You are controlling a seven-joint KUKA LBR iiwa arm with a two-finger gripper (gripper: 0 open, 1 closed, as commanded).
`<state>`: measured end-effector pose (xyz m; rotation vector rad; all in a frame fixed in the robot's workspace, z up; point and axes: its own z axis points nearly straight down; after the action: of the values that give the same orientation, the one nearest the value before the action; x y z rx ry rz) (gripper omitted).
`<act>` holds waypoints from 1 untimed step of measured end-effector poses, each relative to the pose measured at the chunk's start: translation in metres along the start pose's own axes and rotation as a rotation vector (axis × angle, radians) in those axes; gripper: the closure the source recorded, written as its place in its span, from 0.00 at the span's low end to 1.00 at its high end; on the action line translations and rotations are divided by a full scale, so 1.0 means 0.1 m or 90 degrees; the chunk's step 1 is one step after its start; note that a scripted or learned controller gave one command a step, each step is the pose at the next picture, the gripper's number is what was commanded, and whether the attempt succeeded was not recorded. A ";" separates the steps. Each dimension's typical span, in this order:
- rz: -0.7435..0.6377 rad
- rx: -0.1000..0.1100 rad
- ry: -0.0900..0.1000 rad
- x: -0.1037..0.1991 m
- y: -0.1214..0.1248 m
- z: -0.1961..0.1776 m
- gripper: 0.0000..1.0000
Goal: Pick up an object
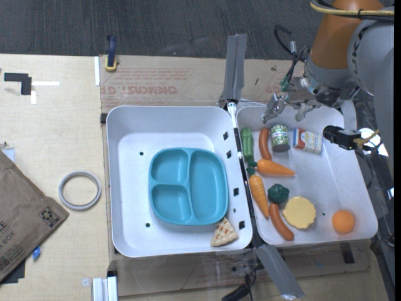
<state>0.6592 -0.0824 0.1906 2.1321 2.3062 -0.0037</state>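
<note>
My gripper [289, 107] hovering, fingers spread, nothing grasped. Small can [279, 137] just below, carton [308, 140] beside it. Pick not started; descent and grasp remain.

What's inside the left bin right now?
The left bin holds a blue divided plate lying flat, its three compartments bare, and a waffle wedge at the plate's near right corner. The bin floor under the plate is covered, so anything beneath it cannot be seen.

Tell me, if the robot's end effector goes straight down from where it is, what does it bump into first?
Probably the small green-labelled can, which sits just below the end effector in the right white bin. Depth is unclear from this slanted view, so it might reach bare bin floor beside it.
</note>
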 end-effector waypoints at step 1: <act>-0.157 0.000 0.001 -0.26 -0.02 0.58 0.00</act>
<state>0.6588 -0.1082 0.1330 1.8336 2.5511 -0.0029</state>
